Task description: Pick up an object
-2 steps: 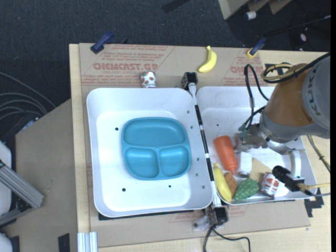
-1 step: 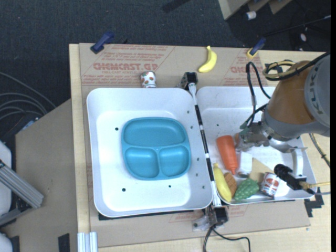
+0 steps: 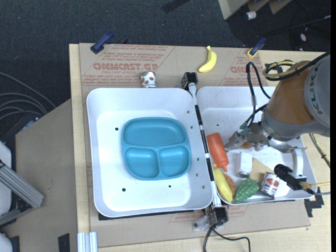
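The gripper [image 3: 247, 139] hangs low in the right bin [image 3: 220, 101], fingers unreadable, so I cannot tell their spread; just beside it lies an orange-red bottle [image 3: 217, 149] with a narrow neck, tilted lengthwise along the bin's left wall; a blue tray [image 3: 155, 147] sits in the left bin [image 3: 102, 140].

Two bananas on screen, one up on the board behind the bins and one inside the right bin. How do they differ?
The banana on the board lies alone on bare cardboard, behind the bins; the banana in the right bin is crowded between an orange bottle and a green item. The board one curves strongly and shows whole; the bin one looks straighter, against the bin's left wall. Both are yellow.
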You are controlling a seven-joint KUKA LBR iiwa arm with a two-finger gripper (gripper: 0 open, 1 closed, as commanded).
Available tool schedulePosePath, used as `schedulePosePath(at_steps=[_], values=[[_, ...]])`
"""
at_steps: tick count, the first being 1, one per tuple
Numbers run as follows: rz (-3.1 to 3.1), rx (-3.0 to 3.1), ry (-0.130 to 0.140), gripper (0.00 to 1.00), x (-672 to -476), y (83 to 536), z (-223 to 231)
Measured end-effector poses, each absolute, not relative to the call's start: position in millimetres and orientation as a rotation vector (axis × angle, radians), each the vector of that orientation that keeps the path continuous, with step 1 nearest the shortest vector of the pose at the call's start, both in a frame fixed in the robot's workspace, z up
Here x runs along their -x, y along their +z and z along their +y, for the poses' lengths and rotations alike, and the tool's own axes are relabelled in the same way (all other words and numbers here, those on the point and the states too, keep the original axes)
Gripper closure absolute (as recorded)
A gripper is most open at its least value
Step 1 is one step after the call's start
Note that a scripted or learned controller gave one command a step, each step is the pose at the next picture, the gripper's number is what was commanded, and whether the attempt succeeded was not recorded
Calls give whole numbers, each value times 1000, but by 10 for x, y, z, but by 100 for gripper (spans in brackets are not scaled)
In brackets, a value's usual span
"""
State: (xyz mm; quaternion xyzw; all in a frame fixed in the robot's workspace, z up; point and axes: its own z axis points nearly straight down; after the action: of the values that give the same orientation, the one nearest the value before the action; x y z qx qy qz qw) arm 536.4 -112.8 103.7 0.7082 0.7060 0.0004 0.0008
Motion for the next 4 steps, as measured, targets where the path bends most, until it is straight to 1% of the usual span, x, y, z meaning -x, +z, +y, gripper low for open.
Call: schedulePosePath(at_steps=[1, 2, 3, 4], values=[[2221, -2220, 0, 0, -6078, 847, -1141], [2221, -2219, 1, 100, -6082, 947, -1137], [2221, -2219, 1, 100, -6180, 2314, -1142], [2222, -2220, -1, 0, -6176, 2307, -1142]])
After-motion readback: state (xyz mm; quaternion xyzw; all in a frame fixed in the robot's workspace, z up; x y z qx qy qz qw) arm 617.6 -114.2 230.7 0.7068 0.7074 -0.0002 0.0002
